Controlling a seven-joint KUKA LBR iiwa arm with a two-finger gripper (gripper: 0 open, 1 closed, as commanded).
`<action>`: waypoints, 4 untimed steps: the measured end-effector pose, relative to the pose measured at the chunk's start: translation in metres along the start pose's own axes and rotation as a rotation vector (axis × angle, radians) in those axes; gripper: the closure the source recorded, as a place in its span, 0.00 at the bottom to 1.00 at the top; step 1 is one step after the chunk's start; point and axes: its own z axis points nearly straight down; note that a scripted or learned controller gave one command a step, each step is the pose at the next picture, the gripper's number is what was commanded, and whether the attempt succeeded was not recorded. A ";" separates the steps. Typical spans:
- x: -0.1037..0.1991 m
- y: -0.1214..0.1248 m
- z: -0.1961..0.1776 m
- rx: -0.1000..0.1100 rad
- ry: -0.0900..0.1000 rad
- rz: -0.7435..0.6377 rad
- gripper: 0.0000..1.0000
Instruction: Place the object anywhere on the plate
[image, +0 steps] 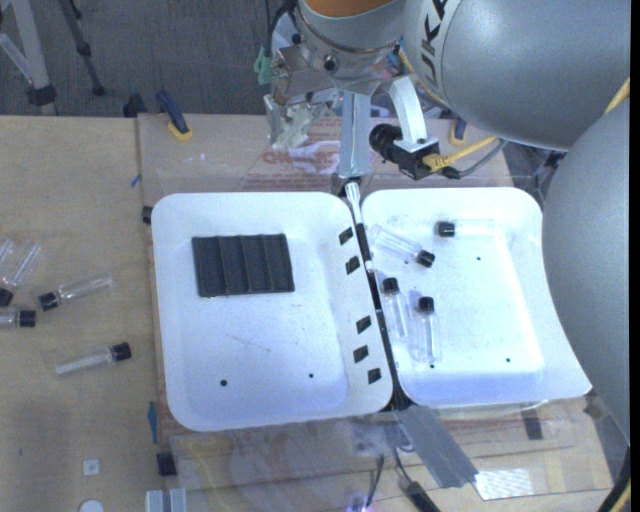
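Your gripper (296, 122) hangs behind the bins; I cannot tell its state. The clear black-capped vials (412, 318) could roll off the black ridged plate (243, 264).

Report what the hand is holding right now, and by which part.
Cannot be told. The hand sits above the seam between the two bins, seen from above under the wrist, and no vial shows at its tip. The vials lie in the right bin.
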 end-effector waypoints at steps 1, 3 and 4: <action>0.009 0.003 -0.023 0.002 0.000 0.349 1.00; 0.020 0.008 -0.059 0.003 0.001 1.240 1.00; 0.051 -0.078 -0.048 0.003 -0.002 1.672 1.00</action>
